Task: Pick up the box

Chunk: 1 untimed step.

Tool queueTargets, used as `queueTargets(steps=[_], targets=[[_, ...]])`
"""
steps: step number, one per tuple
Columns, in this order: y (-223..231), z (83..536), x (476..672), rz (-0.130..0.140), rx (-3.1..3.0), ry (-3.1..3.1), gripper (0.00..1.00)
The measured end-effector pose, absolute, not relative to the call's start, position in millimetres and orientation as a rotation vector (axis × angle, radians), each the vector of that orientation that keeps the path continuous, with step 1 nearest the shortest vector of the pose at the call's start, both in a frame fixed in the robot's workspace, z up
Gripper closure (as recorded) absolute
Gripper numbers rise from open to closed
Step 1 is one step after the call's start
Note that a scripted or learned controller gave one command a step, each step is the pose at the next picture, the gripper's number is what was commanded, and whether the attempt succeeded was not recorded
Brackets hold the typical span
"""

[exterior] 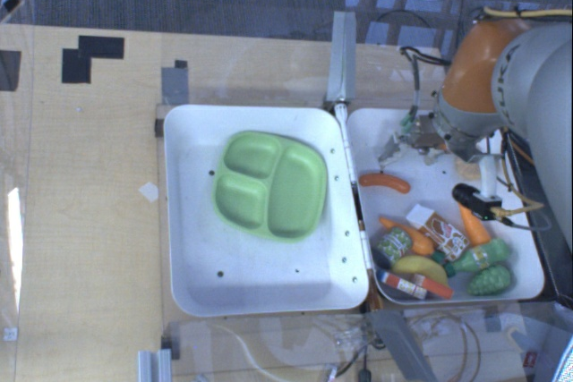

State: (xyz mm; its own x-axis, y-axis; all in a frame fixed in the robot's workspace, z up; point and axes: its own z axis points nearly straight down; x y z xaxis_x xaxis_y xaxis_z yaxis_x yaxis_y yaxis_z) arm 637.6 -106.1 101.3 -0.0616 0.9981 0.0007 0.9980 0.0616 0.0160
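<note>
The box is a small brown carton with a pale label. It lies in the right bin among the clutter near the bin's middle, next to a white tag. My gripper hovers over the bin's far left part, well up-left of the box and apart from it. It is open with nothing between its fingers. The grey arm with its orange band reaches in from the right.
Around the box lie a sausage, two carrots, a green bottle, a banana, a green can and a red-white tube. A green divided plate sits in the left bin.
</note>
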Motion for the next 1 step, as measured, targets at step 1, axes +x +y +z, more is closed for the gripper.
queueTargets(steps=[1], targets=[[-142.3,88.9,616.2,0.008,2.128,2.300,0.00]])
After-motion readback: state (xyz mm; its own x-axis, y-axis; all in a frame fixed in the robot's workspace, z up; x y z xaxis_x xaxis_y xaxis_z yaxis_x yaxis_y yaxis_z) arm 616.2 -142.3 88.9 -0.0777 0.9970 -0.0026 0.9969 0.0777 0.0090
